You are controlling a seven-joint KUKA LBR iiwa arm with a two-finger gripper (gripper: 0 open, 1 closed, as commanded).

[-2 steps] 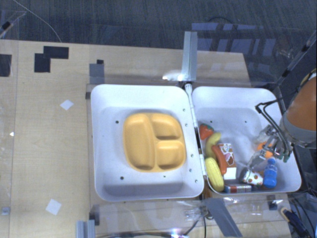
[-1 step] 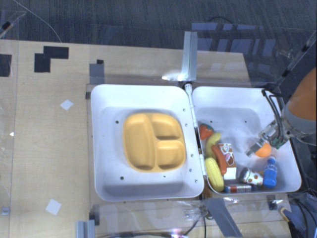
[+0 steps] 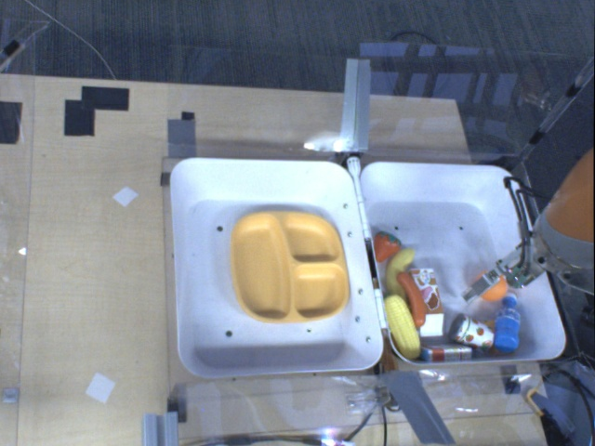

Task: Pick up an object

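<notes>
Objects for picking lie in the right-hand bin [image 3: 437, 189], heaped along its left and lower sides. Going from the left, we see the wooden desk [image 3: 84, 249] bearing a few black patches, then the left bin [image 3: 195, 268], which holds a yellow divided tray [image 3: 288, 265] lying flat near its middle. Past the wall shared by the two bins, we find a small red and green piece [image 3: 386, 244] near the divider, a yellow banana [image 3: 399, 263] just below it, and a yellow corn cob [image 3: 401, 325] lying along the same wall further down. A long red piece [image 3: 413, 297] lies between the corn and a small white and red carton [image 3: 427, 287]. Lower down lies a dark marker-like stick [image 3: 448, 352], with a small patterned item [image 3: 471, 332] beside it and a blue bottle [image 3: 507, 327] standing at the far right of the heap. Just above the bottle is an orange piece [image 3: 496, 292], and the pincer [image 3: 505, 274] sits right over it, at the end of the arm [image 3: 569, 221] reaching in from the right. We cannot tell how the pincer is set, nor whether it touches the orange piece.
</notes>
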